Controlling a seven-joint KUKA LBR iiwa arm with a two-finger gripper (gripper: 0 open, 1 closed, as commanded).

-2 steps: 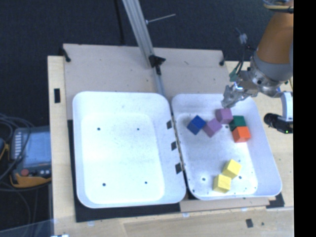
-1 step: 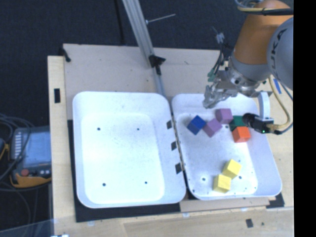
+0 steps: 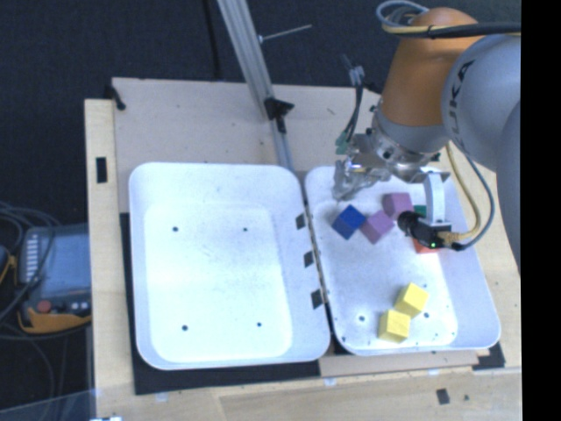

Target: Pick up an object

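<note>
The pale wooden bench (image 3: 101, 235) carries two shallow white plastic bins with rounded corners, set side by side and touching along their inner rims. The left bin (image 3: 219, 261) has a smooth, faintly speckled floor with small dark dots near its corners. The right bin (image 3: 465, 314) holds the loose objects. Over its far end hangs the grey arm (image 3: 491, 86), matte and rounded, with a glossy orange band above the wrist and cables looping off it. Its metal gripper (image 3: 353, 180) sits low at the bin's far left corner, just above a blue cube (image 3: 348, 222); whether it is spread or closed cannot be told, and nothing shows between its tips. Right of the blue cube lie two purple blocks, one (image 3: 379, 227) touching the cube's side, the other (image 3: 396, 204) just behind it. Near the bin's front edge rest two yellow cubes (image 3: 410, 299) (image 3: 394, 325), close together, corner to corner.
</note>
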